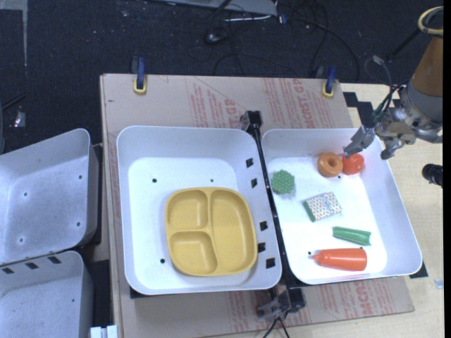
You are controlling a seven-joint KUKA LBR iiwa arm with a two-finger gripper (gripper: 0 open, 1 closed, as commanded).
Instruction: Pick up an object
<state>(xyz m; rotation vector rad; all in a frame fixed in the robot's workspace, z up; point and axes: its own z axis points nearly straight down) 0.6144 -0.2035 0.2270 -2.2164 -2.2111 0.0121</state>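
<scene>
Two white bins sit side by side on brown board. Right bin [394,210]: bottle [341,259] lies near front wall, long axis left-right, tip pointing left. Green block [351,235] just behind it. Open floor between bottle and patterned pad [323,205]. Gripper [372,144] hovers over back right rim, fingers spread, gripping nothing, near red ball [354,163] and donut [329,165].

The desk [183,104] is carrying a cardboard sheet with two white bins [134,189] [394,210] sitting side by side on it.
</scene>
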